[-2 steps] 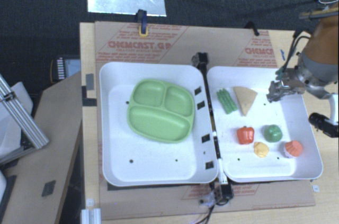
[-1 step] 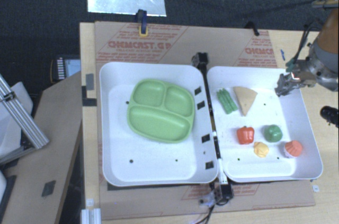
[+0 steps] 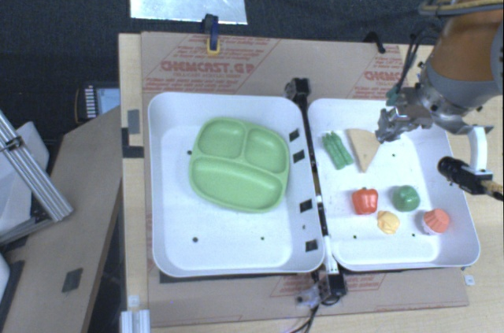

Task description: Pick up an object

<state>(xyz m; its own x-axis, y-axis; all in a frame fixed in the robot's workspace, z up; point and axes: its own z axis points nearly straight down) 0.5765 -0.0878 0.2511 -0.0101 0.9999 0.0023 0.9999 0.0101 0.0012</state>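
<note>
Bench (image 3: 236,56) with a brown sheet printed in red lettering, carrying two shallow white bins side by side. Left bin (image 3: 169,229) holds a pale green divided tray (image 3: 239,164), three compartments, lying flat near the bin's middle. Right bin (image 3: 453,245) holds the small toy foods. Arm (image 3: 468,40) enters from the right, grey with orange band, wrist angled down over the right bin's upper area. Gripper (image 3: 387,131) sits low at the bin's upper middle, just beside the top right corner of a tan wedge, cheese or bread slice (image 3: 364,148); claw too dark and small to resolve, cannot tell its state, contact with the wedge unclear. Green ridged vegetable (image 3: 338,149) lies just left of the wedge. Lower down: red pepper (image 3: 365,201), green round piece (image 3: 406,197), small yellow piece (image 3: 388,223), orange-and-white piece (image 3: 435,221), all apart from the gripper.
</note>
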